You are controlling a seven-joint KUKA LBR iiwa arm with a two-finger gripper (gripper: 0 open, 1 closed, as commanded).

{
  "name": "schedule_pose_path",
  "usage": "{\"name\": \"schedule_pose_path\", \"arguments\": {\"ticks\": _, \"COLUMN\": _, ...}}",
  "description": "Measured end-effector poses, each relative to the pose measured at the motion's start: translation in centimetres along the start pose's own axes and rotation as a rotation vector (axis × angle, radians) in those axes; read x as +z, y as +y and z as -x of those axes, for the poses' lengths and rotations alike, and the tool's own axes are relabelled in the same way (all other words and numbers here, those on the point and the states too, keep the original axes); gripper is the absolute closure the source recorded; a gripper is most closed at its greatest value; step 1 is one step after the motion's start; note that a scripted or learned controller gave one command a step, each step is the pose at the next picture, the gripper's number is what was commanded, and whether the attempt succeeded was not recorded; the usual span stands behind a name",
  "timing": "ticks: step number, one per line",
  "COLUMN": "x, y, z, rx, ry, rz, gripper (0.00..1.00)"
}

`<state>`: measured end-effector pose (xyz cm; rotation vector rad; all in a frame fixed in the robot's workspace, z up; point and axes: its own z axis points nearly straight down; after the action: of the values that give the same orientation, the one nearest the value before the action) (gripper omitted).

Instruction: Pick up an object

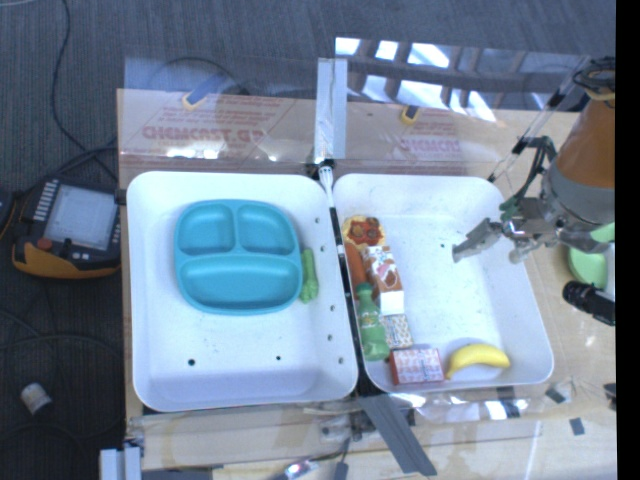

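Dark grey carpet (250, 18) surrounds the bench (560, 408), with loose cables trailing across it and an orange-edged handheld control pendant (65, 228) lying at far left. Clear plastic sheets (215, 123) stand along the back of the two white bins.

At left, the first bin (240, 368) holds a turquoise divided plate (238, 254), three compartments facing up, with a small green vegetable-shaped toy (309, 274) lying just beside its right rim.

To the right, the second bin (440, 208) carries a row of toy food packed along its left wall: a reddish-orange piece (363, 233) at the top, a red-and-white box (385, 273) below it, a green bottle-like piece (372, 333) lower still, and a red patterned box (415, 365) near the front wall. A yellow banana (478, 358) lies just beside that red box, close to the front right corner, curved and resting flat on the bin floor.

Farther right, my pincer (485, 240) hangs above the bare middle-right part of this bin, well apart from the banana and the toy row. Its fingers are spread apart and nothing sits between them. My arm (590, 158), orange band showing, reaches in over the bin's right wall, with thin cables running up from the wrist. A pale green object (585, 258) sits on the bench behind my wrist, partly hidden.
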<state>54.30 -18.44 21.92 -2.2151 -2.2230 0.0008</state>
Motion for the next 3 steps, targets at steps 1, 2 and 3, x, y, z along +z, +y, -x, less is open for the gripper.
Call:
{"name": "schedule_pose_path", "arguments": {"ticks": 1, "x": 12.3, "y": 1.8, "z": 2.9, "rx": -0.063, "ry": 0.005, "rz": 0.007, "gripper": 0.0}}
{"name": "schedule_pose_path", "arguments": {"ticks": 2, "x": 12.6, "y": 9.1, "z": 2.9, "rx": -0.02, "ry": 0.004, "rz": 0.018, "gripper": 0.0}}
{"name": "schedule_pose_path", "arguments": {"ticks": 3, "x": 12.6, "y": 9.7, "z": 2.9, "rx": 0.029, "ry": 0.008, "rz": 0.013, "gripper": 0.0}}
